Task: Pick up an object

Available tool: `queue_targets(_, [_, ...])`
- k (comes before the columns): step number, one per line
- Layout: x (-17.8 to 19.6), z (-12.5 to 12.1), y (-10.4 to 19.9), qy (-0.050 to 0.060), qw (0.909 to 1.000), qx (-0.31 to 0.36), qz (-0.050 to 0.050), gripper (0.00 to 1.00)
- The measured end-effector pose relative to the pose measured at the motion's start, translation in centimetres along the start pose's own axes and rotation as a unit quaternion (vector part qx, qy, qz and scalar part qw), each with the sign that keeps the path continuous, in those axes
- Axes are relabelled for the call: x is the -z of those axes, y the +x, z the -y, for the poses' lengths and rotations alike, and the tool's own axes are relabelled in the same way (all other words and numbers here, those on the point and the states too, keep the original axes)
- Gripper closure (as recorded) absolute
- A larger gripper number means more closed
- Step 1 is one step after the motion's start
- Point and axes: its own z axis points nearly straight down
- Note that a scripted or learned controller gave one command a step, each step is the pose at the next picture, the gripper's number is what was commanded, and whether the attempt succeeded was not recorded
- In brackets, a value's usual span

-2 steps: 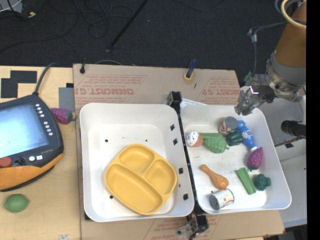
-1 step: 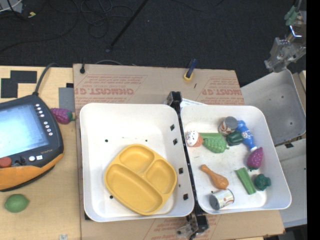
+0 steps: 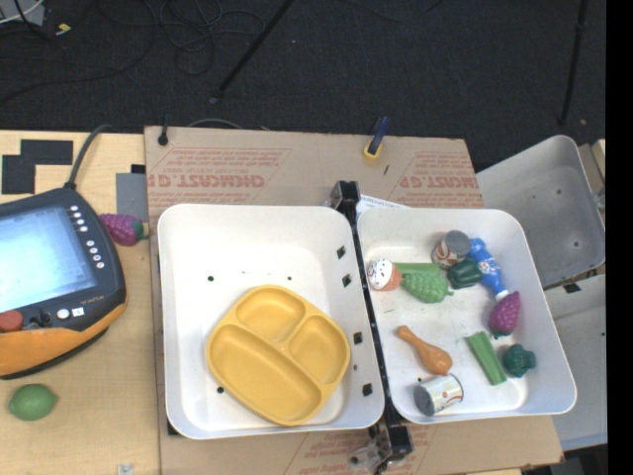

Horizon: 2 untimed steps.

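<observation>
The brown cardboard sheet (image 3: 307, 171) under the bins carries printed lettering, upside down and not clearly readable. The left white bin (image 3: 188, 255) holds a yellow three-compartment plastic plate (image 3: 278, 353). In the right white bin (image 3: 539, 265) an orange toy drumstick (image 3: 425, 349) lies diagonally, thin end toward upper left, between a green leafy toy (image 3: 425, 283) and a small silver can (image 3: 438, 394) lying on its side. A grey-and-orange control pendant (image 3: 54, 275) rests at left.

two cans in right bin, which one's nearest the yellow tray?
The can lying on its side at the bin's front edge; the other can sits at the back by the blue bottle.
</observation>
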Motion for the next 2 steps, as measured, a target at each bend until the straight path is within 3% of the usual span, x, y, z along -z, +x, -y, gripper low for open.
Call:
queue_targets(1, [-5.6,-6.2,-4.4,0.002,1.0000,0.004,0.000,1.00])
queue_targets(2, [-10.8,-11.1,-5.1,0.000,1.0000,0.007,-0.001,1.00])
